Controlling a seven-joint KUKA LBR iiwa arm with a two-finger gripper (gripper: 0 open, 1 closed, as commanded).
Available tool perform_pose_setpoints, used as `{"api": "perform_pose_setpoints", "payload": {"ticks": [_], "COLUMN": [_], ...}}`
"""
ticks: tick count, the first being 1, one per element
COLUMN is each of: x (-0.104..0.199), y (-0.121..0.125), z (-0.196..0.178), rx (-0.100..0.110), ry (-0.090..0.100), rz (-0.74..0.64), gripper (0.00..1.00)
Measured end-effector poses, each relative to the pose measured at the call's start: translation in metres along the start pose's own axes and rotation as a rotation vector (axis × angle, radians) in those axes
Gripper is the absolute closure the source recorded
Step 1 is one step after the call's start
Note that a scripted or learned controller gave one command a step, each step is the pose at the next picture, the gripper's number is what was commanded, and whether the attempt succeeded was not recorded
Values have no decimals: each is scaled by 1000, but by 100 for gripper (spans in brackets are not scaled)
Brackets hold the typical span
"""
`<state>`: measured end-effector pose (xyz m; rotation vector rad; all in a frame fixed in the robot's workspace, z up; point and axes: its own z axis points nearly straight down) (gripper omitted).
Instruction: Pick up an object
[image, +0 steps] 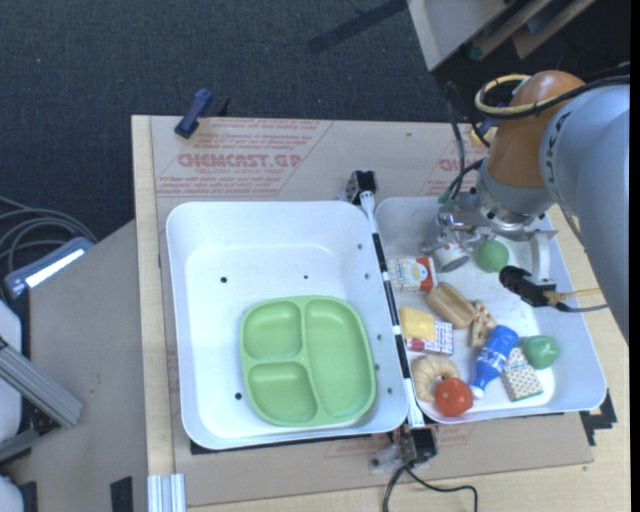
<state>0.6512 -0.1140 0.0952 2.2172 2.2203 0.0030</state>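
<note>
My gripper (451, 243) hangs low over the far part of the right bin (405, 222), under the grey wrist with its orange band. A green ball (491, 255) lies just to its right, close to it. In front of the gripper sit a small red and white carton (412, 273) and a tan hot dog bun (452, 303). Nearer the front lie a yellow cheese block (418, 325), a blue bottle (495, 355), a green pepper-like piece (540, 350), a bagel (434, 371) and a red tomato (453, 397).
The left bin (190, 240) holds a green divided plate (305, 358). A patterned cracker box (521, 381) lies at the right bin's front right. A black clip (362, 184) sits where the bins meet at the back. A blue object (193, 113) lies on the bench's far left corner.
</note>
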Motion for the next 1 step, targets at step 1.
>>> {"api": "perform_pose_setpoints", "payload": {"ticks": [1], "x": [52], "y": [-59], "z": [-90], "rx": [5], "ry": [2], "rz": [0], "gripper": [100]}}
